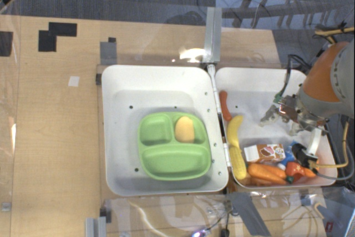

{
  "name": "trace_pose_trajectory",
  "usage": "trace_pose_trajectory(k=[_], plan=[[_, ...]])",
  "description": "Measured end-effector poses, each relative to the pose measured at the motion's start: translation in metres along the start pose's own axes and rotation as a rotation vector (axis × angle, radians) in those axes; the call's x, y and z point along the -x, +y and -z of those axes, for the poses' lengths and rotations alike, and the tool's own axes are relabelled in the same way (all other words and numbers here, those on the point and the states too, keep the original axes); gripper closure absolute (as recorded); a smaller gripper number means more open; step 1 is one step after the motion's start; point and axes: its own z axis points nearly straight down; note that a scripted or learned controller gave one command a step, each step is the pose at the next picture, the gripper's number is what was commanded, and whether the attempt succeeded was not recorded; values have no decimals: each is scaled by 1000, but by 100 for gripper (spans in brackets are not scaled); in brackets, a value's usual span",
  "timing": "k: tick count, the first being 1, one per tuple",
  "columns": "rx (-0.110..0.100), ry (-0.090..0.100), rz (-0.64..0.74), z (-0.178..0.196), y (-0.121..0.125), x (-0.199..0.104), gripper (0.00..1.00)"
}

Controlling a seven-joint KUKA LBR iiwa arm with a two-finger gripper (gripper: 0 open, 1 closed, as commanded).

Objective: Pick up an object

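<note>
My gripper [281,117] hangs over the bare middle of the right bin [252,83], with nothing seen in it. Below and to its left lie a long yellow banana-like piece [235,141], a thin red sausage-like piece [223,105], a small printed packet [267,151] and an orange carrot [266,172]. A cluster of small red, blue and orange pieces [298,167] lies at the bin's lower right, just under the wrist. In the left bin [119,119] a green divided plate [166,161] holds a yellow-orange fruit [184,129] in its upper right compartment.
The grey arm with its orange band [327,80] enters from the right, over the right bin's edge. A metal divider bar [213,36] runs between the bins at the back. Cables trail along the right bin's right side [341,161].
</note>
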Motion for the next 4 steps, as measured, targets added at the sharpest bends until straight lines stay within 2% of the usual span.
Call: trace_pose_trajectory(k=[1, 2, 3, 4], plan=[[-1, 1, 35, 1, -62, 22, 0], [6, 1, 55, 2, -82, -40, 0], [0, 1, 135, 0, 12, -66, 0], [-6, 1, 228, -3, 76, -102, 0]])
